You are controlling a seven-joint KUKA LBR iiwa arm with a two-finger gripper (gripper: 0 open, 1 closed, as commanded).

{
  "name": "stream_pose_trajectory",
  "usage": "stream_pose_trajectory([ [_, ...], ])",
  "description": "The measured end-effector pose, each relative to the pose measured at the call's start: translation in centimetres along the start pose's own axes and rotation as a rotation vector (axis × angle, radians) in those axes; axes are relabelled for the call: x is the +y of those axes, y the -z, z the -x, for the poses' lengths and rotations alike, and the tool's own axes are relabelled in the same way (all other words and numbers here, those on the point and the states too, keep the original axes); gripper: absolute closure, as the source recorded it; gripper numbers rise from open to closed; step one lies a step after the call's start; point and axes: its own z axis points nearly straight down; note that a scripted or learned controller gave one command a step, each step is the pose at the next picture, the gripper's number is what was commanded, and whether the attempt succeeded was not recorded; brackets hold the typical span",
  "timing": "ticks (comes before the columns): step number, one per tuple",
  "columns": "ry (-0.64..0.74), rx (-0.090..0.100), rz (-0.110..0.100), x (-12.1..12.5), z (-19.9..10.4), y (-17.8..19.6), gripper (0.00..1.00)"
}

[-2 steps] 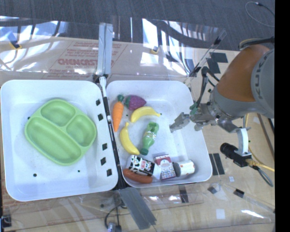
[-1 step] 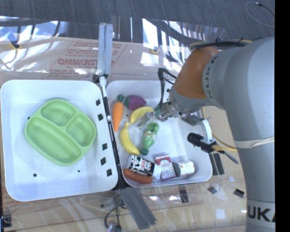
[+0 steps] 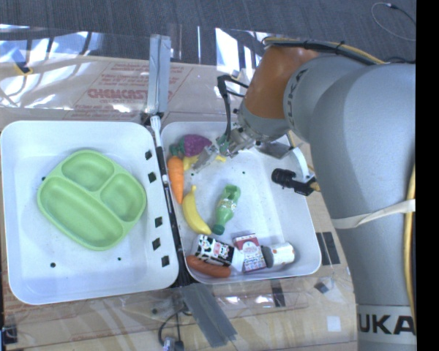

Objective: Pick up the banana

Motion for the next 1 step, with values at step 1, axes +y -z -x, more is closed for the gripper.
stream_pose_trajectory([
  [1,-0.030,-0.002,0.003,-1.46,3.33,0.22,0.00],
])
